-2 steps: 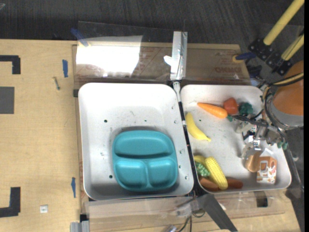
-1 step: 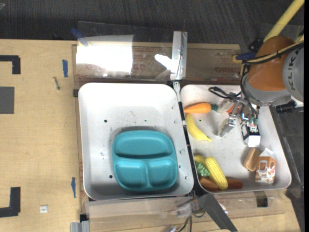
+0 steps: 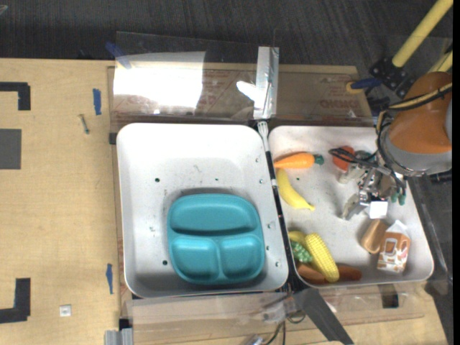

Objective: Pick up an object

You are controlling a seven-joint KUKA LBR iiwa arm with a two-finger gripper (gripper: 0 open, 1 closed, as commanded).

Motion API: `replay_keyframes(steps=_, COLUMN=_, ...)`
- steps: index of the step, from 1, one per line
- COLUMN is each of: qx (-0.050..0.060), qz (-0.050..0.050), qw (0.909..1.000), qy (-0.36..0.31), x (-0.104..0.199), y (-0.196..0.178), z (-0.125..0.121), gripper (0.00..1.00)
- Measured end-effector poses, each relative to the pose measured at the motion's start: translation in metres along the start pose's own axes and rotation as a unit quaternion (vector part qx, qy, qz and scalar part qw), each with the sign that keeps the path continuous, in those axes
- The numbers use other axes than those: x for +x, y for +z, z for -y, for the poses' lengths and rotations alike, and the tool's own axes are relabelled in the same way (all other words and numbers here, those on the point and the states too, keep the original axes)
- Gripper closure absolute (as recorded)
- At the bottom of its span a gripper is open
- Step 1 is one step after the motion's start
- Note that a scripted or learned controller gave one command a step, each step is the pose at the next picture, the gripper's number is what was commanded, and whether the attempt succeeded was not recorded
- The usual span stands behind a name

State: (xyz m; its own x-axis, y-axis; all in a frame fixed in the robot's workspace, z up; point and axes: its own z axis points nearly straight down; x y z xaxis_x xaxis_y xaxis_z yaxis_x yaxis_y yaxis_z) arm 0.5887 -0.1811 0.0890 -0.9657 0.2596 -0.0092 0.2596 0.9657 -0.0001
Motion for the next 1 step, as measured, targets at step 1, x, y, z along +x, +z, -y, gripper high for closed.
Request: replay_keyframes(steps=1, qx=0.0, qz=0.0, qw=0.9999, qy=-0.013, x=0.0644, y=-0.0008, z=0.0355, gripper=0.0)
